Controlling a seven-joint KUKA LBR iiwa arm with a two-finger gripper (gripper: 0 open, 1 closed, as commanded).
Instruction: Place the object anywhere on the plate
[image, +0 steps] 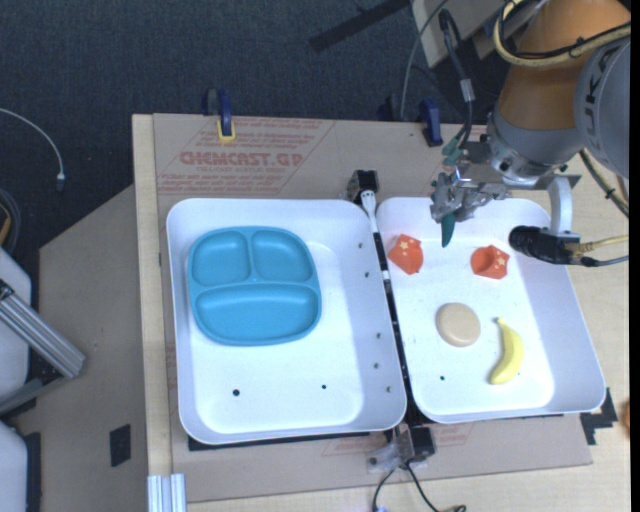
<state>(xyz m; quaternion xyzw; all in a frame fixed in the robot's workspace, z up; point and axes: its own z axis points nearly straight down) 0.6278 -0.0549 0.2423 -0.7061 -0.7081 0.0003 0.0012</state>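
Observation:
A blue plate (255, 285) with three compartments lies in the left bin (290, 400), toward its far left. In the right bin (565, 330) are two red pieces, one near the divider (405, 254) and one further right (490, 261). Nearer the front of that bin lie a round beige disc (459, 324) and a yellow banana (508, 354). My gripper (446, 232) hangs over the far part of the right bin, between the two red pieces and slightly behind them. Its fingers come together in one narrow tip, shut, with nothing between them.
The raised rims where the two bins meet (385, 290) run between the plate and the objects. A black cylinder (540, 242) on the arm sticks out over the right bin's far right. Blue clamps (225, 112) hold the cardboard base at the back.

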